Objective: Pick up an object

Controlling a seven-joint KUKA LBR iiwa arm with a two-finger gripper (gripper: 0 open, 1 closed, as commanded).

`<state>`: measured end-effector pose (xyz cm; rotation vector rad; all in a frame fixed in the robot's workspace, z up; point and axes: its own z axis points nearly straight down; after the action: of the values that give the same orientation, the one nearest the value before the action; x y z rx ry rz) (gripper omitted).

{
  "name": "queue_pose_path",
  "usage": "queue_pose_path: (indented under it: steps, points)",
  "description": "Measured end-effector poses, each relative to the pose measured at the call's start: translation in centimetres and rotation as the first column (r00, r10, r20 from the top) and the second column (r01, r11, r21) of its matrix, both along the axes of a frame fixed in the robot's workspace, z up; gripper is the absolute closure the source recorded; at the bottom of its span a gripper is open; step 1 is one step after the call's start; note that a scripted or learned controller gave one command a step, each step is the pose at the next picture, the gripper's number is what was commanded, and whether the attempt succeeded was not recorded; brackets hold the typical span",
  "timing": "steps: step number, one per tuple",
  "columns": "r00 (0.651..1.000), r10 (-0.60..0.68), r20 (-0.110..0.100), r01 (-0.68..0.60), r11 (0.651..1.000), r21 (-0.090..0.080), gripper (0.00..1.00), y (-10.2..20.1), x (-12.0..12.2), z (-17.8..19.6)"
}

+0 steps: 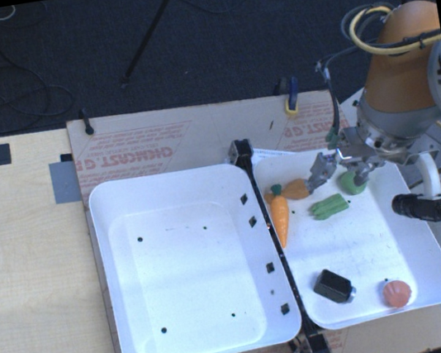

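Hovering over the right bin, the pincer spreads wide and holds nothing; the green pickle lies just below it, apart.

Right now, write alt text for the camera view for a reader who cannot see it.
A grey and orange robot arm reaches from the right over the right white bin, which holds a carrot, an orange piece, two green items, a black block and a pink ball. The left white bin sits alongside it.
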<state>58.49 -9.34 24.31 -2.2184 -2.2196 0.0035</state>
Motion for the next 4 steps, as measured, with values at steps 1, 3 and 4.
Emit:
queue_pose_path:
  steps: [1, 3, 4]
  points:
    - [1.0, 0.001, -0.005, -0.001, 1.0, 0.002, 0.0, 3.5, -4.4, -2.7]
    - [1.0, 0.007, 0.016, -0.007, 1.0, 0.001, 0.0, 8.6, -4.1, 28.1]
    - [1.0, 0.005, -0.002, -0.005, 1.0, -0.003, 1.0, 8.4, -4.0, 28.2]
